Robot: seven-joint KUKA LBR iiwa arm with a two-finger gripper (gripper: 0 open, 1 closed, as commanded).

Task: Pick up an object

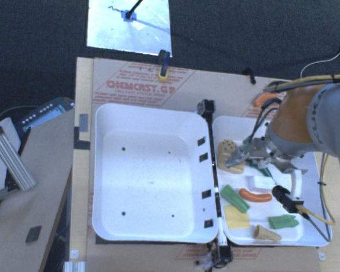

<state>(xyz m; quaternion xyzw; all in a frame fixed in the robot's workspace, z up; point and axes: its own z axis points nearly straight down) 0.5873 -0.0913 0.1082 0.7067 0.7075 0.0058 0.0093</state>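
A grey KUKA arm (316, 122) with an orange band above its wrist reaches in from the right over a wooden bench (139, 81) that carries two shallow white bins side by side. The left bin (110, 122) sits beside the right bin (312, 171), which holds a scatter of small toy foods, so any pick has to happen on the right.

The gripper (236, 160) hangs low over the upper left part of the right bin, angled toward the divider between the bins. Its dark fingers appear narrowed to a close pair of tips, yet nothing can be seen between them, and whether they press on anything below is unclear.

Just up and left of the tips lies a tan, holed cookie-like piece (226, 148), the nearest candidate for the grasp; whether the tips touch it cannot be told. Below the gripper lie a green flat stick (234, 197), an orange sausage (255, 195) and a yellow cheese-like square (237, 217), close together near the bin's left wall. Toward the near rim rest a ridged green piece (283, 221) and a small tan cone (266, 233). All lie loose and apart enough for a two-finger pinch, judging by the gaps between them.
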